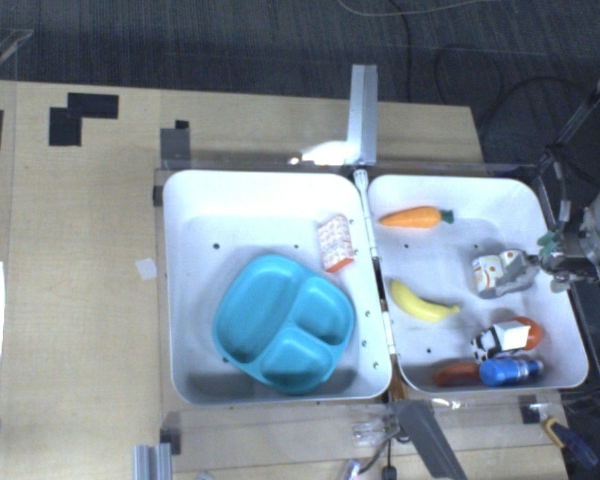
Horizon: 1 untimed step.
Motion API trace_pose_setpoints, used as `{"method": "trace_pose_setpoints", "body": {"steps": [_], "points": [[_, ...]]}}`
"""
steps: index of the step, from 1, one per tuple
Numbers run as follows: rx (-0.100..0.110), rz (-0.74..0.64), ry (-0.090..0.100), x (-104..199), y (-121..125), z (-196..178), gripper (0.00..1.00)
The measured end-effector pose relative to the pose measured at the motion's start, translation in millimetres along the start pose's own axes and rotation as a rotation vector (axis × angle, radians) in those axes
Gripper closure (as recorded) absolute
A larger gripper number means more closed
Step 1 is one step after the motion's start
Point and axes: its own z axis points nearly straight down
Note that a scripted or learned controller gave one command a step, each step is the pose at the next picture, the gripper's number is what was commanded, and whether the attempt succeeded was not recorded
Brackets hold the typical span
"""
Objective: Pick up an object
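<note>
We are looking first at the small white carton (491,271) lying in the right bin (555,218), toward its right side, since the gripper (533,264) is sitting right against it. The grey fingers (521,265) are reaching in from the right and appear to be touching the carton's right end, but we cannot tell whether they are closed on it or merely beside it; the metal and the carton are blurring together there. The rest of the arm (590,248) is being cut off by the frame's right side, so only the wrist parts are showing.

Just below and left of the carton, a banana (421,303) is lying at a slant. Above, near the bin's far wall, a carrot (412,218) is lying flat with its green tip pointing right. Toward the near right corner, a white and orange item (508,337) is resting just above a blue bottle (509,371), with a reddish-brown thing (454,374) touching the bottle's left end; we cannot make out what these are.

In the left bin (180,268), a blue divided plate (284,320) is sitting tilted, and a small red and white packet (334,242) is lying near the dividing wall.
</note>
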Motion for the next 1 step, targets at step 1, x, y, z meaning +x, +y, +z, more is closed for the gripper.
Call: {"method": "trace_pose_setpoints", "body": {"steps": [1], "points": [[-0.004,0.166,-0.001,14.1,-2.0,-105.8,0.0]]}}
